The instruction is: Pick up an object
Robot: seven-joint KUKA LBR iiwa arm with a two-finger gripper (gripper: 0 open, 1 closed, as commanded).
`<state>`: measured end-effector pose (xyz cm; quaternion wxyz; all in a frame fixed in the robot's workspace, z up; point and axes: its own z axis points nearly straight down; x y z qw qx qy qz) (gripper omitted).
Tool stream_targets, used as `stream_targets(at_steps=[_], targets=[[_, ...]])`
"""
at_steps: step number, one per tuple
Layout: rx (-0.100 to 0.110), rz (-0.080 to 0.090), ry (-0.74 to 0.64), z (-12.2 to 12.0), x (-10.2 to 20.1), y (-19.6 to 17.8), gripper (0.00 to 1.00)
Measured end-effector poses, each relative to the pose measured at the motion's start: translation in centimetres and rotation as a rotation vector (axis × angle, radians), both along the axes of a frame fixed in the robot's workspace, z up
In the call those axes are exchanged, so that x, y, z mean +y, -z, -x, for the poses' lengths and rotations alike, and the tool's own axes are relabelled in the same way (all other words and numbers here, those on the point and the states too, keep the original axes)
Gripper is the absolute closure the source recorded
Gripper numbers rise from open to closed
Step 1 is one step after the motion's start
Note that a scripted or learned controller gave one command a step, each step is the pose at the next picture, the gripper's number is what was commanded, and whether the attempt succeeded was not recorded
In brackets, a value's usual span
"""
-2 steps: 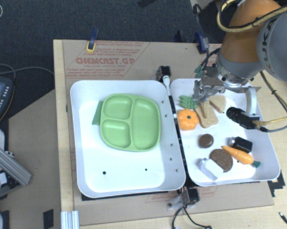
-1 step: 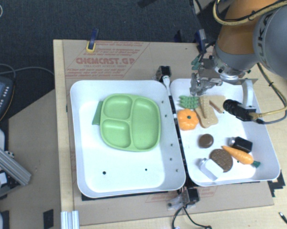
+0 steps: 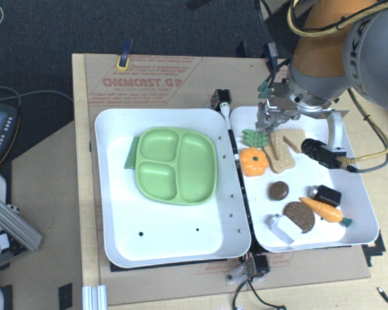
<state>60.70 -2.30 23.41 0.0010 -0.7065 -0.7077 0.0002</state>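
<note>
Over right bin (image 3: 368, 219), back corner: gripper (image 3: 269, 125) down near green leafy piece (image 3: 252, 137) and tan cracker-like slab (image 3: 279, 152); grip state cannot tell. Orange pumpkin (image 3: 254, 162) just beside slab, near divider. Brown disc (image 3: 278, 190) mid-bin. Carrot (image 3: 323, 209) touching dark oval cookie (image 3: 299, 216) at front. Left bin (image 3: 116, 225) bears green divided plate (image 3: 177, 165).

We see a grey arm (image 3: 374, 50) marked with part of dark KUKA lettering, an orange band (image 3: 329, 24) above the wrist, yellow-and-black cables (image 3: 310, 2) looped over it, and a metallic, probably two-finger gripper (image 3: 269, 123).
</note>
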Motion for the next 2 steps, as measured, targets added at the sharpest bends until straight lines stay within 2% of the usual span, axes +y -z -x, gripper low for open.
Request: stream_targets(at_steps=[1, 2], targets=[[0.002, 0.001, 0.003, 0.4, -1.5, 1.3, 1.00], [-0.004, 0.001, -0.001, 0.3, 0.3, 0.3, 1.00]])
